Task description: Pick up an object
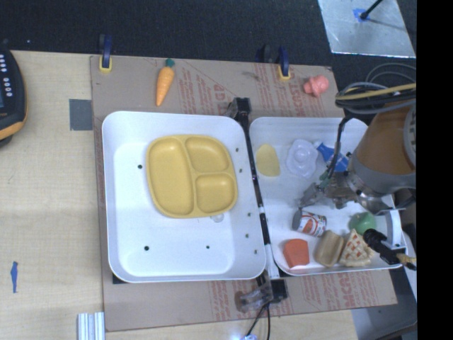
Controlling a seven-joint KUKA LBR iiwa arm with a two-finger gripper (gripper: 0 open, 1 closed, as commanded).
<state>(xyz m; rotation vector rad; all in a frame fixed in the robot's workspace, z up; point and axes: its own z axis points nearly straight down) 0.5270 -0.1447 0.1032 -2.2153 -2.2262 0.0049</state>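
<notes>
My gripper (324, 195) is low over the middle of the right bin (277, 129), and its fingers are spread open with nothing between them. Just below and left of it lies a small red and white can (310, 224). Along the bin's front edge sit a red block (296, 252), a brown bread piece (328, 248) and a pizza slice (356, 250). A green object (362, 222) lies by the arm. Behind the gripper are a clear cup (301, 156), a blue object (328, 153) and a pale yellow flat piece (267, 160).
The left bin (120, 190) holds a yellow divided plate (191, 174). A toy carrot (164, 82) and a pink object (316, 85) lie on the cardboard behind the bins. Cables and the arm's body crowd the right bin's right side.
</notes>
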